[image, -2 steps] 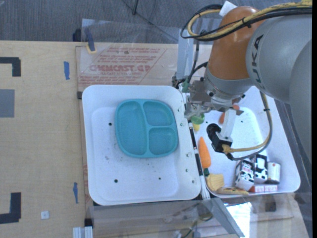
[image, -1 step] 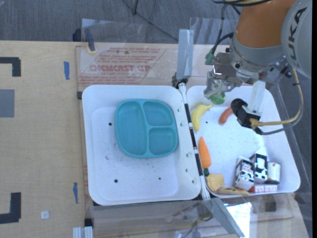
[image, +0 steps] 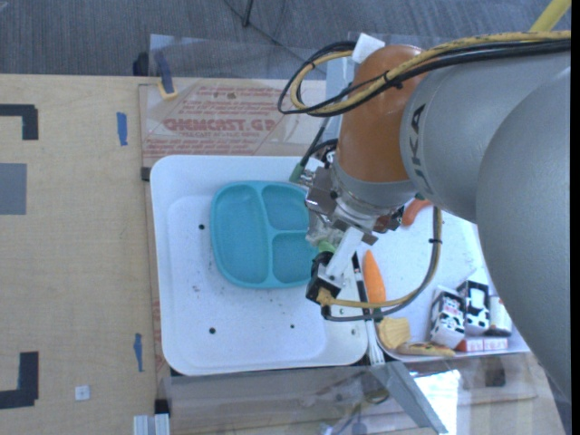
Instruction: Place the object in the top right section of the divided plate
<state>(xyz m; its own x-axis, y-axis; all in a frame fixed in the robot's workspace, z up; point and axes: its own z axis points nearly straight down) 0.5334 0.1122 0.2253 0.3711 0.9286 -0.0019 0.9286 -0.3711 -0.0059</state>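
Arm (image: pixel 494 107) comes in from the right, orange band (image: pixel 376 107) above the wrist, and covers much of the right bin (image: pixel 410 275). Gripper (image: pixel 319 239) is low over the left bin (image: pixel 181 315), at the right edge of the teal divided plate (image: pixel 237 234). Jaw state: can't tell, wrist body blocks the tips from this angle. Can't see anything clamped either.

Rel. to the jaws:
- Plate is directly left and partly under them. It has 1 big section on the far left and 2 smaller ones on the near side.
- Top right section (image: pixel 285 208) is just up-left of the jaws. It looks bare, teal only.
- Lower right section is just down-left, also bare as far as I can see.
- Orange carrot (image: pixel 372 277) is just right and a bit below, lying in the right bin w/ its long axis roughly up-down in view, apart from the plate. Likely the obj to place, but can't confirm.
- Small orange-red item (image: pixel 418 211) is right and slightly above, half hidden by the arm.
- Black-and-white cow-pattern toy (image: pixel 448 315) is further right and below, w/ a red/white item (image: pixel 487 323) beside it.
- Tan flat piece (image: pixel 394 333) sits below-right at the bin's lower edge, a yellow-brown bit (image: pixel 426 349) touching or just beside it.
- Cardboard sheet w/ red print (image: pixel 217 120) is well above-left, past the left bin's top rim.
- Wooden benchtop (image: pixel 72 243) is far left.
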